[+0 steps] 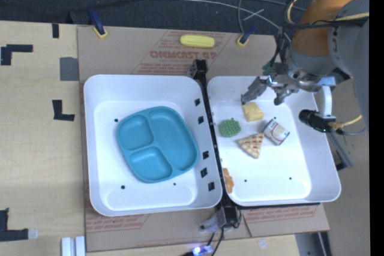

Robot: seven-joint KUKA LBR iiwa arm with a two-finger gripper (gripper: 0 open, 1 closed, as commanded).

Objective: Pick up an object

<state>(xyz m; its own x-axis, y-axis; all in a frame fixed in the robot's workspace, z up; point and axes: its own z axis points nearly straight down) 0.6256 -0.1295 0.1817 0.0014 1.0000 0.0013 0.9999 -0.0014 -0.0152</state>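
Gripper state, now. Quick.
Gripper: open, fingers spread, holding nothing, above the yellow block in the right bin.

The grey arm with its orange band point(327, 15) runs out of the picture at the right edge, so its upper links are cut off. Its body covers the far right corner of the right-hand shallow white bin point(270, 186). A small orange piece point(227, 180) at that bin's left wall is too small to identify (partly tucked against the rim). The label on the small silver can point(276, 131) cannot be read.
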